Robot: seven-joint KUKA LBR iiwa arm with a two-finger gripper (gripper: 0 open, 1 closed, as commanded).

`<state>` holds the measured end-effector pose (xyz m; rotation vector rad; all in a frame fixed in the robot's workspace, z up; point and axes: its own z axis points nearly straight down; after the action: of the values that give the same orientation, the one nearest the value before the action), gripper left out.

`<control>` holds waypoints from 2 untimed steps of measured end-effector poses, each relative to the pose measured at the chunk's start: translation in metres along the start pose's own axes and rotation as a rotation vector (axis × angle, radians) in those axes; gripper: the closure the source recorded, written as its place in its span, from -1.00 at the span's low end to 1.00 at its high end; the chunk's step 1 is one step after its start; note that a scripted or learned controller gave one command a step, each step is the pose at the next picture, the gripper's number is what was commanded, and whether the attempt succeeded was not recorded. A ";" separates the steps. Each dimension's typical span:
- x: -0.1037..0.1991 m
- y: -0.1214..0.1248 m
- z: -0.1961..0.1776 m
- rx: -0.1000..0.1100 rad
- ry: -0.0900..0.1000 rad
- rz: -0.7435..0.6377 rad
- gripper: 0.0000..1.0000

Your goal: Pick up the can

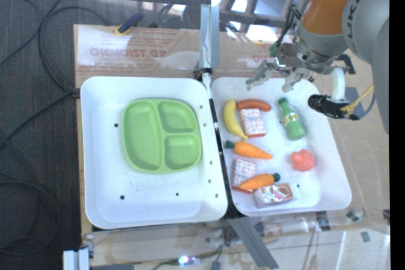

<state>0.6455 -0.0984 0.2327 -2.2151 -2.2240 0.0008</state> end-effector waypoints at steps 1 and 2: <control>-0.073 -0.087 0.033 0.001 -0.003 0.065 -1.00; -0.095 -0.074 0.099 0.001 -0.004 0.094 -1.00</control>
<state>0.5712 -0.1939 0.1340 -2.3187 -2.1181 0.0066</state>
